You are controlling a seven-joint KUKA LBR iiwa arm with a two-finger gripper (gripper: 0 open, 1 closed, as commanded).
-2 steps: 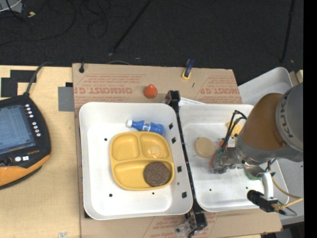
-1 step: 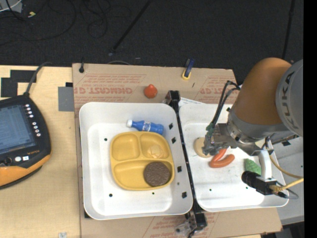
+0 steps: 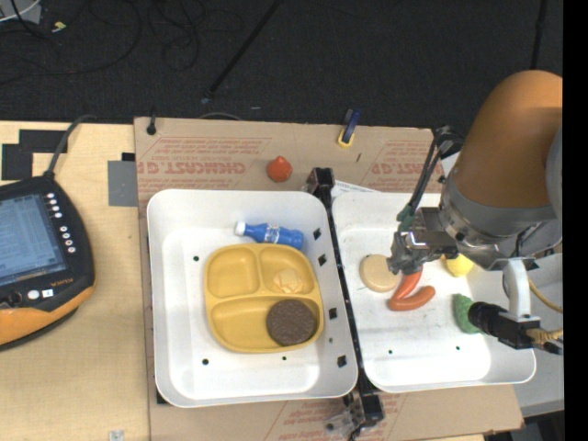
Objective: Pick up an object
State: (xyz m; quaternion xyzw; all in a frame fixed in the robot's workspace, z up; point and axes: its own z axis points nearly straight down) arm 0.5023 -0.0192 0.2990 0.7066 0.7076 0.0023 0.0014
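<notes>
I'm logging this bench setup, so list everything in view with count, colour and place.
Bins: two, white, side by side on the bench.
Divided plate: one, yellow, in the left bin.
Cookie: one, dark brown, in the plate's lower right compartment.
Bottle: one, blue and white, lying above the plate.
Disc: one, tan, right bin.
Sausage: one, red-orange, right bin.
Yellow item: one, right bin.
Green item: one, right bin.
Ball: one, orange-red, behind the bins.
Pendant: one, black and orange, far left.
Gripper: one, dark, over the sausage.
</notes>
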